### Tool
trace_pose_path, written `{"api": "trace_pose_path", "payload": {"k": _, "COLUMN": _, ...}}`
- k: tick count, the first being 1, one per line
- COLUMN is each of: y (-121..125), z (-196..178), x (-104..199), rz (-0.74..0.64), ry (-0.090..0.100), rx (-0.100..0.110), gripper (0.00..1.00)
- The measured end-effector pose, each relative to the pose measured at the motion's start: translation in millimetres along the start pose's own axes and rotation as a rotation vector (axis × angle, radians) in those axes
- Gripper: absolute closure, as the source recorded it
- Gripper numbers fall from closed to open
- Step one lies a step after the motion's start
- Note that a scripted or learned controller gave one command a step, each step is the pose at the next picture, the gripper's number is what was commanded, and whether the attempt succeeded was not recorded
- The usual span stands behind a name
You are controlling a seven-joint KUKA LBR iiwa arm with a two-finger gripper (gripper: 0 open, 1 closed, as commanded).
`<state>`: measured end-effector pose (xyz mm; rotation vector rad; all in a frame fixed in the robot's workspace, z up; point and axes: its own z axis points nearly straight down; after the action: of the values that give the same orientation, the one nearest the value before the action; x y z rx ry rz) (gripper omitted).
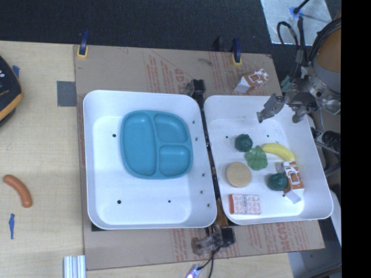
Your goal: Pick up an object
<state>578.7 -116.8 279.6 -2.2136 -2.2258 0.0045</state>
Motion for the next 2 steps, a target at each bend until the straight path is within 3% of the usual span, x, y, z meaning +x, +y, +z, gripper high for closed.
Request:
{"api": "trace_pose_path", "payload": {"k": 1, "y": 9, "z": 186, "x": -9, "rz": 0.000, "ry": -0.001, "rx": 0.002, "gripper": 0.00}}
{"api": "trace_pose_path", "payload": {"k": 2, "y": 10, "z": 174, "x": -11, "rz": -0.003, "ry": -0.003, "rx": 0.002, "gripper": 1.00}}
